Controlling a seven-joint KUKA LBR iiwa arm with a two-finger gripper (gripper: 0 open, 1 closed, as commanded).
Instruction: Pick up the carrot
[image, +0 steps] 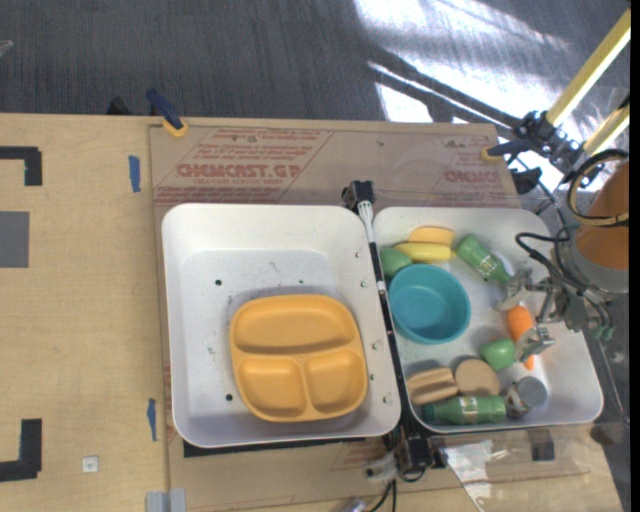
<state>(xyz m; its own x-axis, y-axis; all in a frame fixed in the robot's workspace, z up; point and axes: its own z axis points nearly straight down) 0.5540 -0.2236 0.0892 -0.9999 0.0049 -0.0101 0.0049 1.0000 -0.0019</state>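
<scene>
The carrot (519, 323) is a short orange piece lying near the right wall of the right bin (575, 400). Part of it is covered by the gripper. My gripper (535, 315) hangs low over that spot, reaching in from the right, with its metal parts directly over and around the carrot. The view does not let me tell whether the carrot is held. The orange band of the arm (608, 225) is at the right edge.
Crowding the carrot in the right bin are a teal bowl (430, 303), a small green piece (498, 352), a grey can (535, 388), a lying green bottle (470, 407), brown rounds (478, 377) and yellow and green items at the back. A yellow divided plate (300, 355) sits in the left bin (190, 300).
</scene>
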